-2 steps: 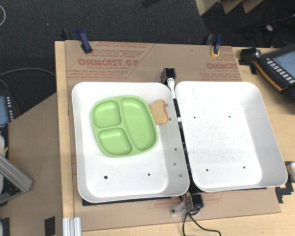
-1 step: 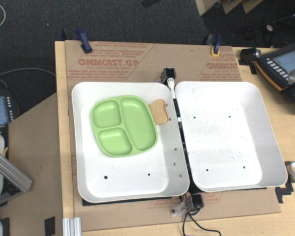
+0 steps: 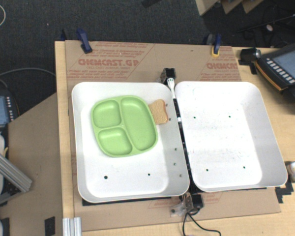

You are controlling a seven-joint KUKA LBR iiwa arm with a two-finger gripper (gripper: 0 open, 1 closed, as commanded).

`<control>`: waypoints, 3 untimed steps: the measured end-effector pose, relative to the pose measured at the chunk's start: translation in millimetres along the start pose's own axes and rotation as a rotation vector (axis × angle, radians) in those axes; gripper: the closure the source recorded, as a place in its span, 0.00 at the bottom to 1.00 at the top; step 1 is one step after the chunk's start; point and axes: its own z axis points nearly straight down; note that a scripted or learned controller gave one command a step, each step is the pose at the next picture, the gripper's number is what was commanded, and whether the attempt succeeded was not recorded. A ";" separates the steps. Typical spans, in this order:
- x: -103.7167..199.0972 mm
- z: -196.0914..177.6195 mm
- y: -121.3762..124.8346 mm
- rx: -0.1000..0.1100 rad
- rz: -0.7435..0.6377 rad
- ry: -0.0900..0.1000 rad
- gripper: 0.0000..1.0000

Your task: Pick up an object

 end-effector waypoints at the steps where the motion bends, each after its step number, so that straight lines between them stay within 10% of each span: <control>1: 13.9 164.1 -2.8 0.022 0.001 0.006 1.00; 2: -12.9 148.0 29.1 -0.001 0.002 -0.001 1.00; 3: 18.1 217.1 -3.5 0.013 0.000 0.005 1.00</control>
